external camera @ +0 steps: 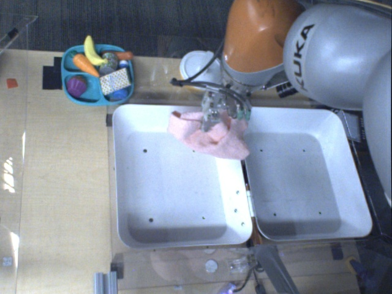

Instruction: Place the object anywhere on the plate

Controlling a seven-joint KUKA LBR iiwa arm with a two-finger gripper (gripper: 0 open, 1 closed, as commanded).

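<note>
Hanging bunched from the gripper [215, 116] fingers, pink cloth [211, 138], draped over left bin [177, 225] rim.

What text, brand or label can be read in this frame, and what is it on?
"KUKA": dark letters on the grey arm casing, running at a slant, its last letter partly cut by the curve.
Nothing else readable: the blue divided tray of toy food and the pink cloth carry no legible text.
</note>
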